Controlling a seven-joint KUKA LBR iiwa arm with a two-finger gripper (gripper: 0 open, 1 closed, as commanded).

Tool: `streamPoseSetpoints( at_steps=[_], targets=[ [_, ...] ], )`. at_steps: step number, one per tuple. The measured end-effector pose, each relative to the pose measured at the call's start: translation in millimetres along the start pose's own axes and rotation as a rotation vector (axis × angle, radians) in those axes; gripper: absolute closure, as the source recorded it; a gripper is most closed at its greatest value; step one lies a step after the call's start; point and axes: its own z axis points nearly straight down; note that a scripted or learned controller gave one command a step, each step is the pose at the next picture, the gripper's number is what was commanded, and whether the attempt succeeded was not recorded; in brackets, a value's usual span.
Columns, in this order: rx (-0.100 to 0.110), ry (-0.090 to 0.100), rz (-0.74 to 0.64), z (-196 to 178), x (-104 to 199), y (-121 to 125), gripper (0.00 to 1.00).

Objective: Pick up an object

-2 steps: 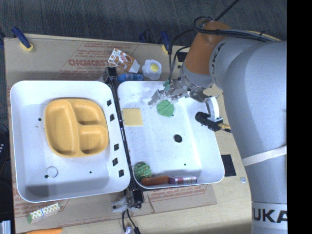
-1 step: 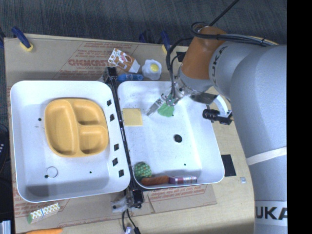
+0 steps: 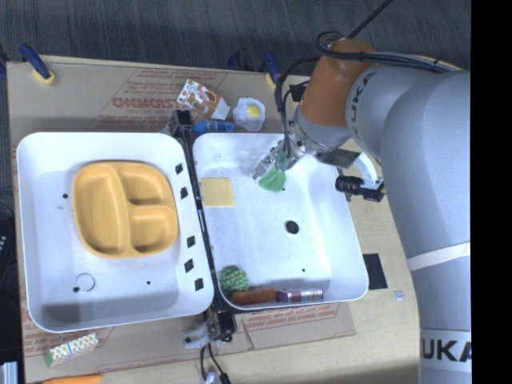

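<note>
Near the right bin's [image 3: 344,238] far edge, pincer [image 3: 270,166] over green object [image 3: 274,181].

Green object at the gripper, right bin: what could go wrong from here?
1. The gripper sits right at the green object, but the grasp looks shallow, at its top edge; it may slip out on the lift.
2. Both are near the right bin's back wall; a sideways move could clip the rim.
3. The yellow square lies close by on the left and could get nudged.
</note>
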Motion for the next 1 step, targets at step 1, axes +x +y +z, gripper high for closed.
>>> streamPoseSetpoints(
  at_steps=[1],
  targets=[
    [-0.001,0.001,0.107,-55.5,71.3,-34.0,1.00]
  ],
)
